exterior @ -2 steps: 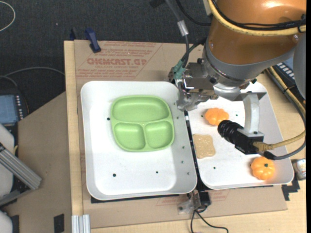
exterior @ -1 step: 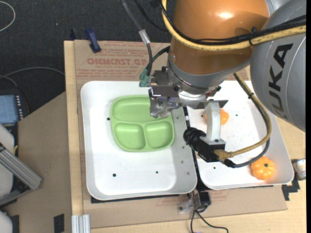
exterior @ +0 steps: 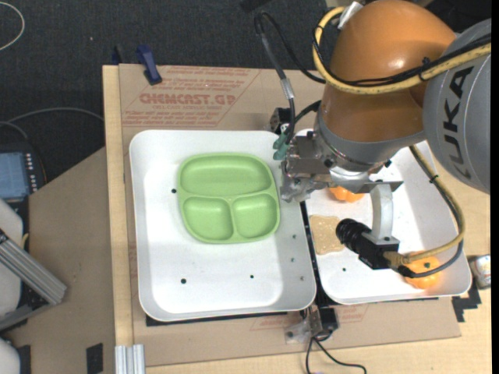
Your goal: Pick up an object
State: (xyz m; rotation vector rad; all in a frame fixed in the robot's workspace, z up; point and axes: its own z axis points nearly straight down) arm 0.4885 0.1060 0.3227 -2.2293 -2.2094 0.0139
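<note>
A light green divided plate (exterior: 228,197) lies in the left white bin (exterior: 156,287). In the right white bin (exterior: 437,201) I see an orange object (exterior: 348,195) peeking out from under the wrist, a flat tan piece (exterior: 327,234) near the bin's left wall, and a second orange object (exterior: 425,275) at the front right corner. My gripper (exterior: 343,185) hangs low over the right bin's back left part, right above the first orange object. The bulky orange and grey wrist hides most of it.
The bins stand side by side on a brown cardboard sheet (exterior: 195,92). A blue clip (exterior: 148,65) sits at its back left. Cables run behind the bins and at the front edge. The arm covers much of the right bin.
</note>
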